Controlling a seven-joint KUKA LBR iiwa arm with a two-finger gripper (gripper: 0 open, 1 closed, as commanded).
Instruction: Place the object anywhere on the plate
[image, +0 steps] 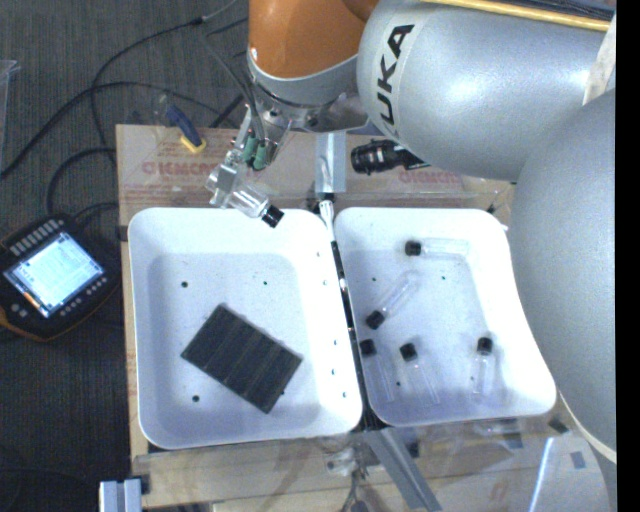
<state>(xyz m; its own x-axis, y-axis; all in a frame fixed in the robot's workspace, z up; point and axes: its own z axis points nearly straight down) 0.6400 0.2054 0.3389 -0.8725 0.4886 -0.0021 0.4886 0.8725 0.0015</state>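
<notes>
While a vial (252, 203) is pinched by gripper (243, 192) at left bin's (150, 300) 12 o'clock | plate (241, 358) not yet reached | placing left, approx. halfway.

Matt ribbed black plate (241, 357), glossy white bins (150, 300)

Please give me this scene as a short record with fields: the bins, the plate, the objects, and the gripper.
left bin: shallow white bin, holds the plate
plate: dark ribbed rectangular plate, lying flat, turned at a slant
right bin: shallow white bin, holds several clear vials with black caps
gripper: two-finger gripper, above the left bin's far rim
held object: clear vial with a black cap, between the fingers
</notes>
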